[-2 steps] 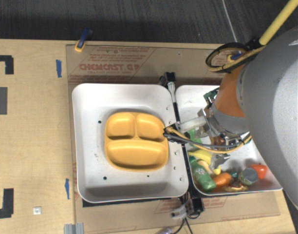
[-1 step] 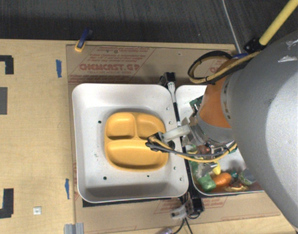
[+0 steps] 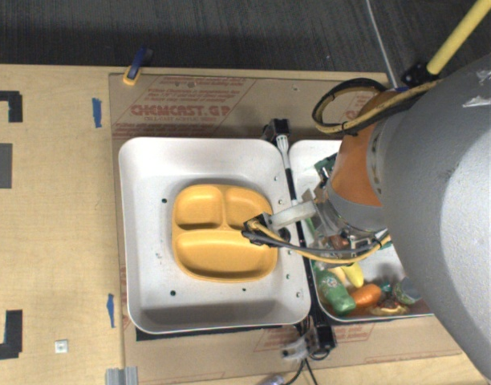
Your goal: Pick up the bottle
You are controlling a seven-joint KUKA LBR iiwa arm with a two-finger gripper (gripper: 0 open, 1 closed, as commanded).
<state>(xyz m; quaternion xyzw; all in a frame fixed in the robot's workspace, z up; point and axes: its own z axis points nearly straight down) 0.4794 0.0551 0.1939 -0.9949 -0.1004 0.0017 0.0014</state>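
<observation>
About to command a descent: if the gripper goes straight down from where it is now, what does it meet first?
Probably the pile of small items in the right bin. The gripper sits under the arm's wrist above that bin, but the arm hides which item lies directly below, and depth is unclear.

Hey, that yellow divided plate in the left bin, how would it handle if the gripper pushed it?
The yellow plate looks like one molded piece, so probably stiff. It lies flat and low in the left bin, so it would more likely slide than tip. Its surface looks smooth, so possibly slippery.
</observation>
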